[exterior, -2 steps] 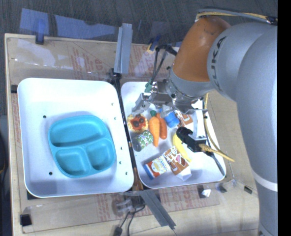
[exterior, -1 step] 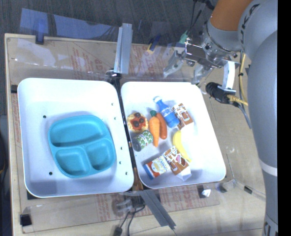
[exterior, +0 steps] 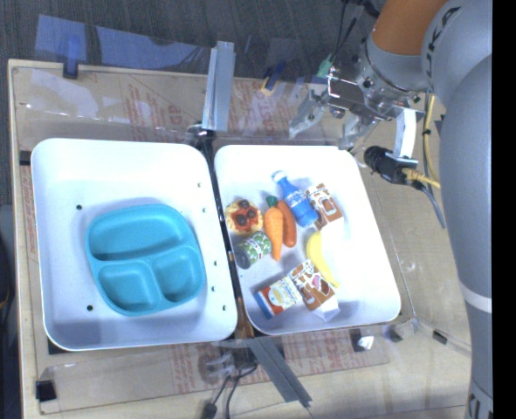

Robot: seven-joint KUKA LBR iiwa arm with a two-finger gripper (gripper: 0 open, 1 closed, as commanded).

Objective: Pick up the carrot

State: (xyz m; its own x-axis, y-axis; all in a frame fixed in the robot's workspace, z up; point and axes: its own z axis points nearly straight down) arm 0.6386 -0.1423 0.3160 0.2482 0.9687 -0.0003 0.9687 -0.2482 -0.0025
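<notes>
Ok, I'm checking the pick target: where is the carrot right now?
The carrot lies in the right bin, left of centre, between the blue bottle and the pizza toy.

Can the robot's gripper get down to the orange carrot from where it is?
Probably yes. The gripper hangs above the right white bin's far edge, with nothing over the orange carrot. But a blue bottle and a green can crowd it.
</notes>
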